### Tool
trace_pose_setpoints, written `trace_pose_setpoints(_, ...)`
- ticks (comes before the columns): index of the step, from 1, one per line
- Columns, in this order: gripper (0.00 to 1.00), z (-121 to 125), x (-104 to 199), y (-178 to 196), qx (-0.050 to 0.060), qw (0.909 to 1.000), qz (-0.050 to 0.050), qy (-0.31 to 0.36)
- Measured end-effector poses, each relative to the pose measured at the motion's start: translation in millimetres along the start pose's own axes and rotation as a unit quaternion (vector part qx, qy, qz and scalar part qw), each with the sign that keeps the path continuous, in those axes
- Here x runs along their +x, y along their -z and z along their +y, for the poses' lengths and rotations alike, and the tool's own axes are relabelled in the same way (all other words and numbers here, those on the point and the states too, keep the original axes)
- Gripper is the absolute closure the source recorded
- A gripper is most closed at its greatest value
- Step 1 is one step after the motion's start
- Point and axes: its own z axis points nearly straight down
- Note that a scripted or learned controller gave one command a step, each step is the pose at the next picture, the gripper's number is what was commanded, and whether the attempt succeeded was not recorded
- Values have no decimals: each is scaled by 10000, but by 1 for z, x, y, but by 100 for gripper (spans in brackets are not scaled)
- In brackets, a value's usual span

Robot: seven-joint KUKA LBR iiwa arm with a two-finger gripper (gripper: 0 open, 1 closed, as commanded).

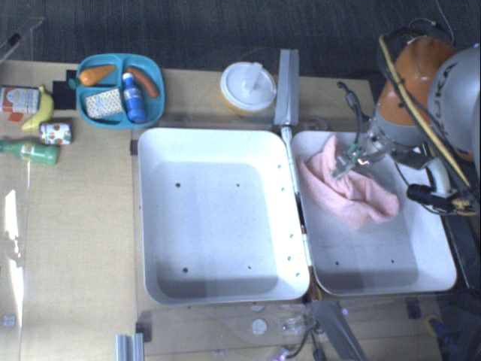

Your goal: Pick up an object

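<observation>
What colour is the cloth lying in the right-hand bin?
Pink. The cloth shows best in the camera view, crumpled beneath the gripper.

A pale wooden bench [75,224] stands on dark grey carpet [188,13]; light is even.

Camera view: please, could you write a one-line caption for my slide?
The gripper is down at a crumpled pink cloth in the right bin, beside the left bin.

The left bin [218,209] is lying bare, leaving open floor for a pass. In the right bin [376,265], a pink cloth [349,186] is taking up the upper left part, while the lower half is staying free. A grey rail [286,89] is standing between the bins' far ends.
</observation>
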Motion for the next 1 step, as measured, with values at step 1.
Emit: trace_pose_setpoints(1,100,30,-38,27,-6,9948,-7,1019)
